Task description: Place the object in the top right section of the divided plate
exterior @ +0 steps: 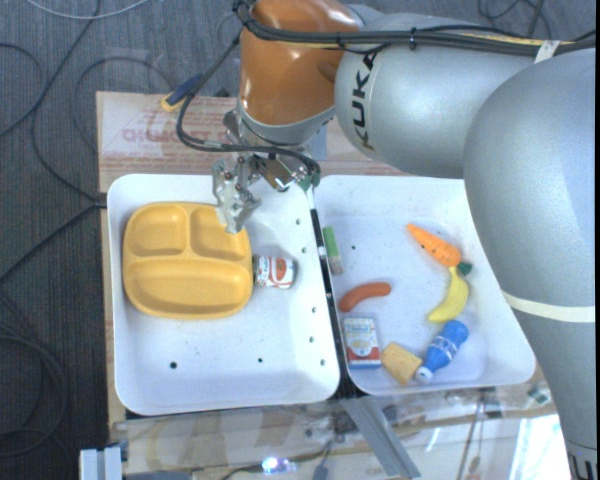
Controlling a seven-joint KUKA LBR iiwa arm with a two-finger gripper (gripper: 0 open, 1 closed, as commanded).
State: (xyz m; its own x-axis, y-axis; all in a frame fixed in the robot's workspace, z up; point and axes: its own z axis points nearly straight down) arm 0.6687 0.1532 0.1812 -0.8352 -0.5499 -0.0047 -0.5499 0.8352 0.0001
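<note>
The yellow divided plate [185, 263] lies in the left bin [180, 378], with two small sections along its far side and one long section in front. My gripper [234, 211] hangs over the right edge of the plate's top right section, pointing down. A small red and white can [274, 271] lies on its side on the bin floor, touching the plate's right rim, a little in front of the gripper. The can is outside the plate.
The right bin [500, 368] holds a carrot [435, 245], a banana [452, 298], a sausage [365, 294], a blue bottle [444, 347], a small carton [360, 341], a cheese wedge [401, 361] and a green marker [331, 247]. The arm's orange band [290, 53] looms above the bins' far edge.
</note>
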